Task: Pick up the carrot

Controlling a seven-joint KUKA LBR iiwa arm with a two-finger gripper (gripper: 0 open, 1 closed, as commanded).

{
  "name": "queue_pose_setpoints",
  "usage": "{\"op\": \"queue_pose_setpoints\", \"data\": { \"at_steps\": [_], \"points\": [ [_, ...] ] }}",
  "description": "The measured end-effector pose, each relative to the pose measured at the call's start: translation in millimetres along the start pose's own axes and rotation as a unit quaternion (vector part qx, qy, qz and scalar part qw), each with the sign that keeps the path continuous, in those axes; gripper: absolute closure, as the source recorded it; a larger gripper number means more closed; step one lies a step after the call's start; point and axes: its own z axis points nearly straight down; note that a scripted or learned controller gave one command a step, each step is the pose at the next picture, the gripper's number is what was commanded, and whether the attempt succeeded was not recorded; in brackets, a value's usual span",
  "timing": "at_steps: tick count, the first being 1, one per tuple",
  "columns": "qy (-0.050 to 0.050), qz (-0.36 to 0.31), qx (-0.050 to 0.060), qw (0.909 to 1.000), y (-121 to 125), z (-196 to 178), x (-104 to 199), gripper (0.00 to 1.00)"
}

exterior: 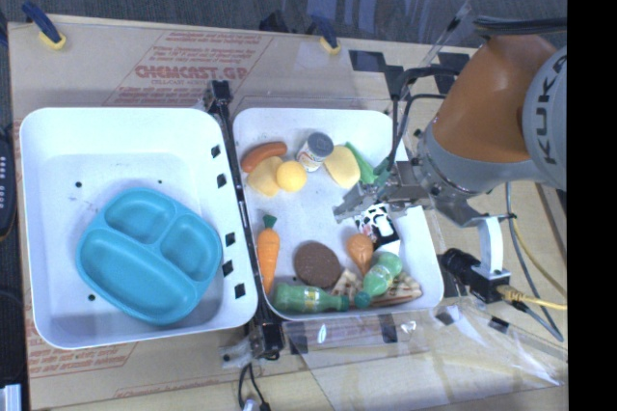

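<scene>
The carrot (267, 250) is orange with a green top and lies lengthwise against the left wall of the right bin (253, 124), its green end pointing to the back. My gripper (369, 203) hangs over the right side of that bin, well to the right of the carrot and apart from it. It sits just above a black-and-white carton (380, 226). Nothing of the carrot is near the gripper.
A sausage (263, 153), lemon (291, 176), can (315, 150) and yellow fruit (341, 166) crowd the bin's back. A brown cookie (317, 263) and green bottle (307, 297) lie beside the carrot. The left bin (39, 168) holds a blue divided plate (149, 252).
</scene>
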Motion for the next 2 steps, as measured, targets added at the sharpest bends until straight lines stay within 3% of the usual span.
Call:
{"op": "queue_pose_setpoints", "data": {
  "at_steps": [1, 2],
  "points": [
    [0.002, -0.087, 0.005, 0.9962, 6, 151, -11, 0.00],
    [0.000, -0.095, 0.004, 0.9955, 8, 137, -13, 1.00]
  ]
}}
